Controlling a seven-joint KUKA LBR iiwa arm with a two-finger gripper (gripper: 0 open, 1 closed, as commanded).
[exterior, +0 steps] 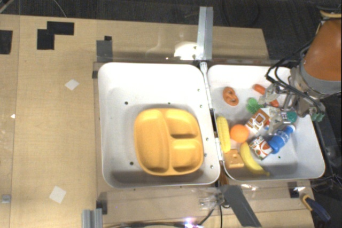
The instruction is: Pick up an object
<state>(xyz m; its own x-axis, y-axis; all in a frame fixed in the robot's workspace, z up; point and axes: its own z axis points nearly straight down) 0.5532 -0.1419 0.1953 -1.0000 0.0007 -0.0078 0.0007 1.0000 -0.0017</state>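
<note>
The right bin (310, 160) holds a heap of toy food: an orange pretzel-like piece (231, 95), a small carrot (259, 88), a green piece (254, 104), an orange ball (240, 133), a corn cob (223, 133), a banana (252, 159), a cheese wedge (233, 159), two red-and-white cartons (258, 121) and a blue bottle (280, 139). My gripper (282, 115) hangs over the right half of this bin, just above the cartons and the blue bottle. Nothing visibly sits between its fingers.
The left bin (115, 88) contains a yellow divided tray (168, 141). A metal post (205, 29) rises behind the seam between the bins. The orange-banded arm (326, 56) enters from the right over the right bin's far corner.
</note>
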